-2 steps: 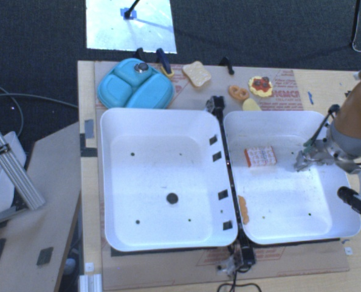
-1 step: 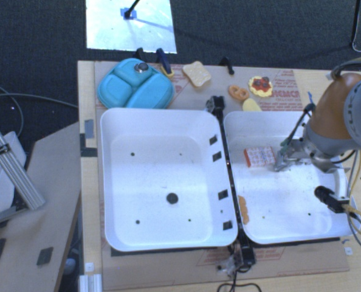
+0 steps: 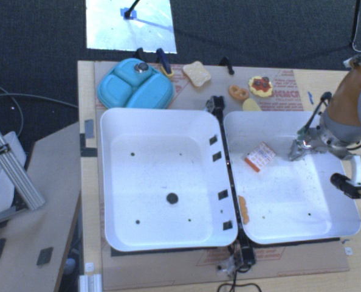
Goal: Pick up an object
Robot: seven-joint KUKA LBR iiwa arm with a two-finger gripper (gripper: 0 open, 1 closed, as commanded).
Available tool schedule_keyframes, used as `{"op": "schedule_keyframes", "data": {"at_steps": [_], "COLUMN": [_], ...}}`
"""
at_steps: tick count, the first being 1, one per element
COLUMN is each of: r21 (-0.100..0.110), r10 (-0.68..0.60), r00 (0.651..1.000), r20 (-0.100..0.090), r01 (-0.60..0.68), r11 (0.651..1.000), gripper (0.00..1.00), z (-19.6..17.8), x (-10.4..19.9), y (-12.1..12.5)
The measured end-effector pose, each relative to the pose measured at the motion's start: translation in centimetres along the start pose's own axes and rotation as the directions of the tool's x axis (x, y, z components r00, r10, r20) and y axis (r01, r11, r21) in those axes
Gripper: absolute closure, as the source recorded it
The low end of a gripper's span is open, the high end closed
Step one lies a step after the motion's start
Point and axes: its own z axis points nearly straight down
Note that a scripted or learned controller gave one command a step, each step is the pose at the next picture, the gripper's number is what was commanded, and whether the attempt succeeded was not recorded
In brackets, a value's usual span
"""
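Hovering low in the right bin (image 3: 326, 224), the tool (image 3: 297, 151), its opening unclear, needs to reach the nearby packet (image 3: 260, 157) next.

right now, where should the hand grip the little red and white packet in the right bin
The red and white packet lies flat and askew on the right bin floor, clear of the walls. Probably best to come straight down and pinch across its shorter width, fingers on the two long edges. The hand sits to its right.
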Motion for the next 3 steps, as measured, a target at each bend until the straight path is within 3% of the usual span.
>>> {"op": "schedule_keyframes", "data": {"at_steps": [1,2,3], "r21": [0.003,0.004,-0.003], "r10": [-0.004,-0.009,-0.019], "r00": [1.0,1.0,1.0], "r20": [0.0,-0.003,-0.011], "r01": [0.004,0.009,0.019], "r11": [1.0,1.0,1.0], "gripper": [1.0,1.0,1.0], "z": [0.1,0.2,-10.4], "x": [0.2,6.5,21.8], "y": [2.0,2.8,1.1]}}
